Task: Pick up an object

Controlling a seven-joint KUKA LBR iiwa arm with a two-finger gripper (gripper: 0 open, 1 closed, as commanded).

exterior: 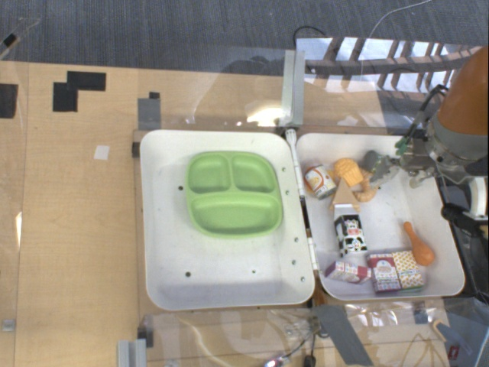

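My gripper (380,167) sits at 12 o'clock in the right bin (451,281), by the orange toy (353,176); can't tell its opening or any hold. Risk: tight clutter, could nudge the can (318,180) and miss.

I see two bins side by side on the worktop (69,228). The left bin (164,281) holds a divided plate (233,193) near its centre. In the right bin (447,281), a can (318,180) lies at the far left, with a waffle piece (348,171) just right of it. A small carton (349,232) lies nearer me, below them. A flat packet (346,271) and two small boxes (396,271) sit along the near edge. A drumstick toy (419,245) lies right of the carton. The gripper (380,167) reaches in from the right, beside the waffle piece.
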